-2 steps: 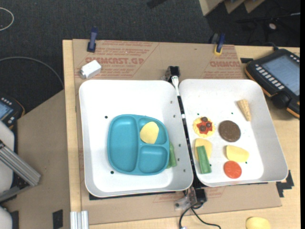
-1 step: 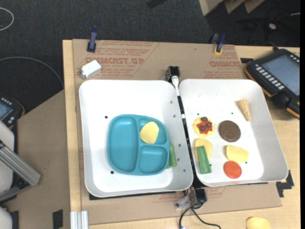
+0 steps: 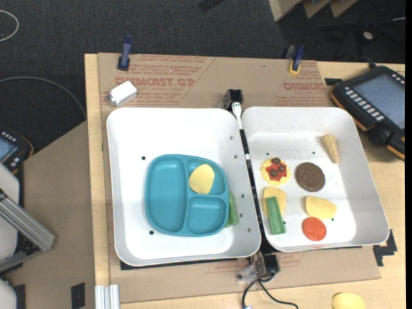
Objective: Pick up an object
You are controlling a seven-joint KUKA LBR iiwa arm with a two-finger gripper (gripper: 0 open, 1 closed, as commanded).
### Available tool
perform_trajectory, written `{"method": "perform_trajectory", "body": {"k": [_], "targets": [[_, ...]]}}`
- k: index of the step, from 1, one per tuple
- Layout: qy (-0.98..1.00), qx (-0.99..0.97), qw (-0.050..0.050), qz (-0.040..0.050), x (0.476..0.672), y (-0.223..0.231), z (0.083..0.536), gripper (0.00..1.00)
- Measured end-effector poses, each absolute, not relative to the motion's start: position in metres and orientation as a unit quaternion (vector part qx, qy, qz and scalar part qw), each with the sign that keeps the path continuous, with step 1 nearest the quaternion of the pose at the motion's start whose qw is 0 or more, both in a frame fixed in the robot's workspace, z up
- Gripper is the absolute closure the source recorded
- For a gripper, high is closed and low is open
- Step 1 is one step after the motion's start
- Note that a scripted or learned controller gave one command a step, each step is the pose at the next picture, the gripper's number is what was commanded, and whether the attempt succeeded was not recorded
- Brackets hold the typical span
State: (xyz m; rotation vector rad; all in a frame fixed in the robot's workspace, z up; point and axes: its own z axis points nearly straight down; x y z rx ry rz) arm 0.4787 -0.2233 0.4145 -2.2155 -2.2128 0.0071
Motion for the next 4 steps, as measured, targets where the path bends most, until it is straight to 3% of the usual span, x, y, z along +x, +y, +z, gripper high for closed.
{"method": "perform_trajectory", "body": {"k": [1,2,3,4], "targets": [[-0.708,-0.706,-0.008,-0.0033,0.494,-0.2,0.535,1.0],[-0.706,-0.708,0.007,0.0034,0.477,-0.225,0.384,1.0],[-0.713,-0.702,-0.005,-0.0051,0.481,-0.094,0.48,1.0],[-0.707,-0.707,-0.004,-0.0017,0.481,-0.102,0.486,1.0]]}}
